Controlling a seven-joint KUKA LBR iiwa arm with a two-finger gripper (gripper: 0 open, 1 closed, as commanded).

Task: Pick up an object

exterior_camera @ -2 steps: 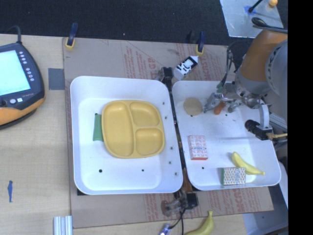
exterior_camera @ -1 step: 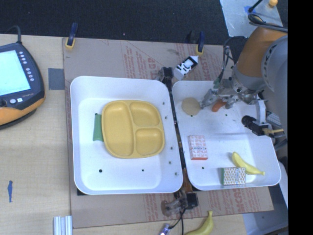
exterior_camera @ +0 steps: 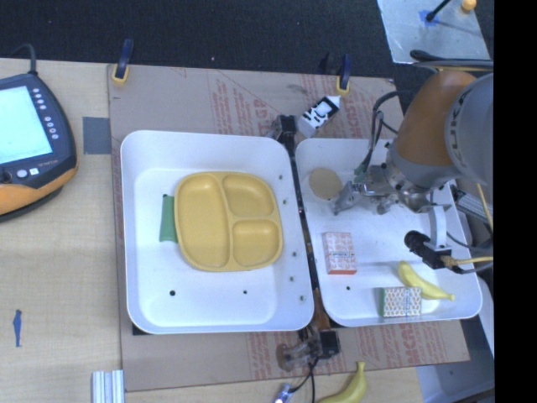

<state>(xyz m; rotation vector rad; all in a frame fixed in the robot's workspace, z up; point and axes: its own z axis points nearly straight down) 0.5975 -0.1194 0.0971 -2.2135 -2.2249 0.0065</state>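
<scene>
The tool (exterior_camera: pixel 346 198) hangs low in the right bin (exterior_camera: pixel 470 307), far end, fingers apart and gripping nothing, just beside a tan round object (exterior_camera: pixel 323 182) to its left. Nearer lie a patterned box (exterior_camera: pixel 339 251), a banana (exterior_camera: pixel 422 281) and a green-speckled packet (exterior_camera: pixel 401 301). The pick, I judge, is not yet made: closing and lifting remain.

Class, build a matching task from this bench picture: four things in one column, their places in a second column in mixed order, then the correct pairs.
Things:
1. yellow divided plate
2. banana
3. small patterned box
4. handheld screen

Places:
A. right bin, near its front right corner
B. on the bench, left of both bins
C. middle of the left bin
D. right bin, near its left wall

Pairs: 1-C, 2-A, 3-D, 4-B
</scene>
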